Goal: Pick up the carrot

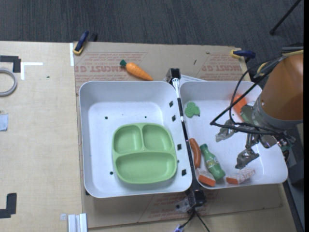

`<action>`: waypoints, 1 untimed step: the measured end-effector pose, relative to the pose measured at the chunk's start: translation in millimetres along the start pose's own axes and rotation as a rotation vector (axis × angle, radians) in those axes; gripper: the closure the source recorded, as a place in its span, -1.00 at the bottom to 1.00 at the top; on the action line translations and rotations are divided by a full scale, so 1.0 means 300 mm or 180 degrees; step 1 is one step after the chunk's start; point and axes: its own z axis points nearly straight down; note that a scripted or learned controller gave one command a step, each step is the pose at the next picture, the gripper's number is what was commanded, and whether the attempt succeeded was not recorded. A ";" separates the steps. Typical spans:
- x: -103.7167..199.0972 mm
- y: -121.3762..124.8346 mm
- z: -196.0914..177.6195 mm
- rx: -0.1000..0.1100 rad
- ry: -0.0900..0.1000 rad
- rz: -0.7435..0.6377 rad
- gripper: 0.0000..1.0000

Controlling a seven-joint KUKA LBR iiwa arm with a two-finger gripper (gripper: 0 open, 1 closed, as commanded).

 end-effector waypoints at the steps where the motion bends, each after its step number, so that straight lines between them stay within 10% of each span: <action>1: 0.025 -0.058 0.375 -0.0005 0.0009 0.0135 -1.00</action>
